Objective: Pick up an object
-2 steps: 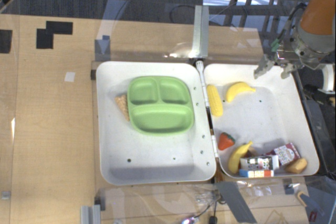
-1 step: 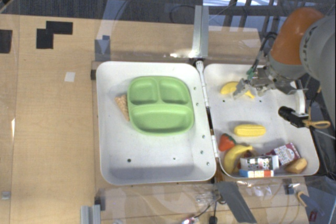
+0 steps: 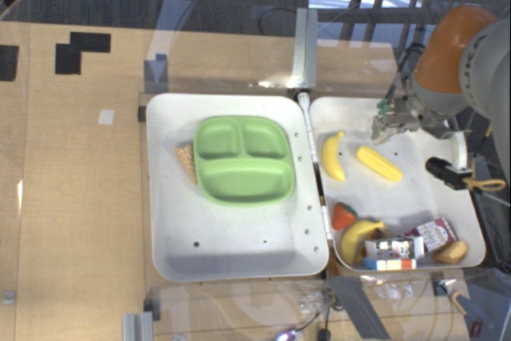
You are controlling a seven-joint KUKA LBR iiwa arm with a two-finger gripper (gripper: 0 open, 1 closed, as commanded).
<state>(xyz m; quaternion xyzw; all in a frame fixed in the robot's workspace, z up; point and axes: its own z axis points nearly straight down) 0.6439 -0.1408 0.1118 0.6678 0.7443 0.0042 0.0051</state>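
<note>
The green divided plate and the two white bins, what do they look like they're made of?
The green divided plate looks like moulded plastic with a matte finish: uniform colour, rounded compartment ridges. The left bin and right bin look like thin formed white plastic with soft rounded corners, though painted metal can't be excluded.

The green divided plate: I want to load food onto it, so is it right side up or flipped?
Right side up: the green divided plate shows its three hollow compartments facing upward.

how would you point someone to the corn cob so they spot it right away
Look in the right white bin, in its upper half just below the hand. The corn cob lies there at a slant; unlike the smooth, curved banana to its left, it is straight and ridged.
</note>
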